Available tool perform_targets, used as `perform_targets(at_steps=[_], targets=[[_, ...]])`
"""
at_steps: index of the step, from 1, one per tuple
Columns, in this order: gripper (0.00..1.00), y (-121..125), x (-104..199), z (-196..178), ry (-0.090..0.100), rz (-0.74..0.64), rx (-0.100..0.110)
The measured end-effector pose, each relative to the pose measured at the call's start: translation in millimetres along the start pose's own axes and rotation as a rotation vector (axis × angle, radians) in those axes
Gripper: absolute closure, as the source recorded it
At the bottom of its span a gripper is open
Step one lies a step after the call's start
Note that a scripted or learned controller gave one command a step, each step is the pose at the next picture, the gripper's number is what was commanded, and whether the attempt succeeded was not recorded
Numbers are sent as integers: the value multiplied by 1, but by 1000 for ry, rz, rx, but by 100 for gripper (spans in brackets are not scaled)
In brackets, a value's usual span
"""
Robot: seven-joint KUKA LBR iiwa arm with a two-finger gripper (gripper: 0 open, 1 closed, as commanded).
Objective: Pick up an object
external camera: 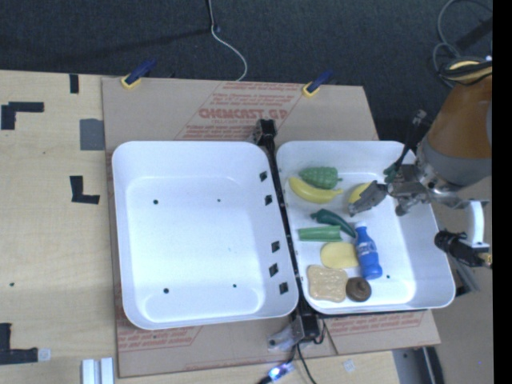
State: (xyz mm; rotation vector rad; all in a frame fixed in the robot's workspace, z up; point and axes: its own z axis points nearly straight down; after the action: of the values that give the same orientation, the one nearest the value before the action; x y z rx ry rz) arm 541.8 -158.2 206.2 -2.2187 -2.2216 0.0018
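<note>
Cardboard (240, 114), brown and printed in red, is lying under two shallow white bins on a pale wooden bench (48, 214), with dark carpet (104, 22) showing beyond and a thin white cable (228, 46) trailing across it. At left, the left bin (128, 238) is offering a wide bare floor and low rims all round. A black clip strip (276, 206) is joining it to the right bin (416, 238), where the objects are crowding the left half: a banana (308, 190) touching a green ridged toy (319, 175), green pieces (324, 229) below them, a yellow lump (338, 255), a blue bottle (366, 254), a tan biscuit (326, 283) and a brown disc (359, 290) near the front rim. The bin's right half is lying open. At right, the gripper (364, 198) is reaching in, its fingers sitting on either side of a small yellow object (359, 191); whether they are clamping it is hard to make out. The arm (464, 134) is being cut off by the frame edge.
</note>
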Motion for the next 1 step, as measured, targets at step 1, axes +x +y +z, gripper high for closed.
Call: perform_targets(at_steps=[1], targets=[[0,-20,-22,127,-1,4,-1]])
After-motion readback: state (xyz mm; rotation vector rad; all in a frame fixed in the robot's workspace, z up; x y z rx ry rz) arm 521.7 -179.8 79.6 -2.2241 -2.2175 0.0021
